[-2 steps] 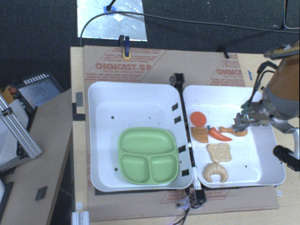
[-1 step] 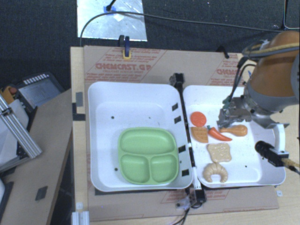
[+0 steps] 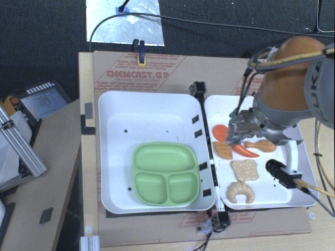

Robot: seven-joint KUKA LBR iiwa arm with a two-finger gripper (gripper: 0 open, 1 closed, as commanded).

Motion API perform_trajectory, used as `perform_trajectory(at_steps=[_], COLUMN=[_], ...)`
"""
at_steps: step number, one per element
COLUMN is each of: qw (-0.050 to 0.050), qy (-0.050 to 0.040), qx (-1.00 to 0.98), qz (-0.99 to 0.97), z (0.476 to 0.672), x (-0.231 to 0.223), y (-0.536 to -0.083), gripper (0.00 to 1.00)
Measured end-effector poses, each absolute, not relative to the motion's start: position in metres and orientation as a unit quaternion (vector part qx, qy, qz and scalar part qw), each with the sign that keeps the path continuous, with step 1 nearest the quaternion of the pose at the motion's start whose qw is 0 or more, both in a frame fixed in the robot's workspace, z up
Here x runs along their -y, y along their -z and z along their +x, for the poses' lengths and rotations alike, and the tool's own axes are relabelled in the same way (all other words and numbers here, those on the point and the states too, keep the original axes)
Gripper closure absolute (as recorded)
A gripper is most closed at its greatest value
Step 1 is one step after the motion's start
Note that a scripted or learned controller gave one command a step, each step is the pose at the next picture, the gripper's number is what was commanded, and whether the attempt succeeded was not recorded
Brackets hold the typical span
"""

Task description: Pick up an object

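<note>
Dark carpet (image 3: 42,35) covers the floor behind and to the left of the gripper (image 3: 236,135). The pale table (image 3: 85,93) spreads under it, topped by a printed cardboard sheet (image 3: 157,72). Two white bins sit on the sheet. The left bin (image 3: 115,119) is well to the gripper's left, and the right bin (image 3: 220,106) is directly beneath it. The grey and orange arm (image 3: 293,82) reaches in from the gripper's right.

A green divided tray (image 3: 165,171) lies in the left bin, down and left of the gripper. A shiny metal sheet (image 3: 123,14) lies on the carpet far behind it.

The gripper is low over a cluster of toy foods in the right bin. Whether it is released or clenched cannot be told. A red slice (image 3: 220,132) lies just to its left and an orange-red piece (image 3: 245,150) just in front. A toast slice (image 3: 245,169) and a croissant (image 3: 241,192) lie nearer the front wall.
</note>
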State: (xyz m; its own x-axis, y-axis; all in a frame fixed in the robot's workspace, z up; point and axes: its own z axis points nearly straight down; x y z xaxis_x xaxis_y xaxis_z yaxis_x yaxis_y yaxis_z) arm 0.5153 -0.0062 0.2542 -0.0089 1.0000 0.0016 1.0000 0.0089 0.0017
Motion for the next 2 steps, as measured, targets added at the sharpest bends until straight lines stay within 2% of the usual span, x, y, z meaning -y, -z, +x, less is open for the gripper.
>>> perform_trajectory(at_steps=[2], qw=[-0.001], qy=[-0.0007], qx=[-0.711], qz=[0.704], z=[0.526], x=[-0.103], y=[-0.223], gripper=[1.0])
